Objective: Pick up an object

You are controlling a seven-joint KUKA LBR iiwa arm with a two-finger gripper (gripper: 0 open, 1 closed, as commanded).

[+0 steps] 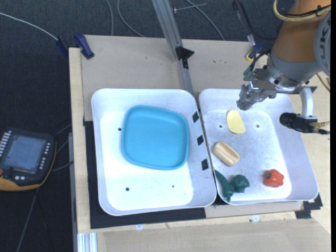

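The right bin point(286, 151) holds a pale yellow flat piece point(235, 122) near its back, a tan bread-like roll point(226, 153) in the middle, a dark green item point(231, 184) at the front left and a red pepper point(273, 178) at the front right. My gripper point(246, 102) hangs over the back of the right bin, just above and right of the yellow piece. Nothing shows between its fingers, and their spacing is hard to read.
The left bin point(105, 140) holds a light blue square plate point(155, 136). A slanted metal post point(170, 20) rises behind the bins. A handheld pendant point(23, 156) lies off the bench to the left. Cables run across the dark floor.
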